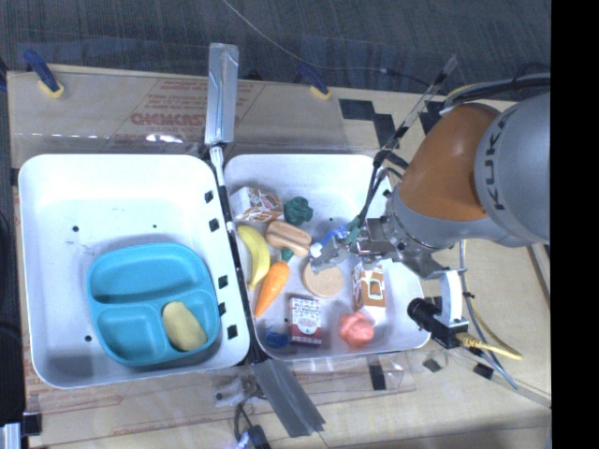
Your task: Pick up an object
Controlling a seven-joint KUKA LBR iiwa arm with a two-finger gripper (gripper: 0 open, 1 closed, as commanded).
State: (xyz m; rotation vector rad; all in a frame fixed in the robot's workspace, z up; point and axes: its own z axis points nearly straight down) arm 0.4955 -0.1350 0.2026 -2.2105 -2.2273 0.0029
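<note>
Over right bin (393,171), claw (335,251) sits just above cookie (326,280); cookie at claw's 6 o'clock. Claw open/shut: can't tell.

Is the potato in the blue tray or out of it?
In. The potato lies inside the blue tray's lower right compartment, in the left bin.
</note>
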